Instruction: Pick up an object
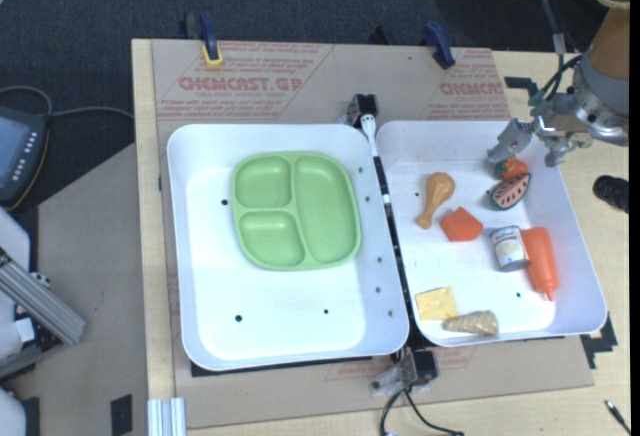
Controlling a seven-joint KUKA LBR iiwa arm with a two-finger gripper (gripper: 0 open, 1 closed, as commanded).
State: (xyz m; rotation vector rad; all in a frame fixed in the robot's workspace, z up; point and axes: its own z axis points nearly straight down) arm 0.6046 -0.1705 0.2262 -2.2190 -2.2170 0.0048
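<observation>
You're at the approach step: the gripper (pixel 527 146) hangs with its fingers spread wide and holding nothing over the far right corner of the right bin (pixel 580 309), just above a small red-orange toy (pixel 514 167) and the watermelon slice (pixel 509 191) beside it. Nothing is lifted yet. I'd judge the next move calls for a straight descent onto one piece, keeping clear of the can (pixel 508 248) and carrot (pixel 541 262) nearer you.
</observation>
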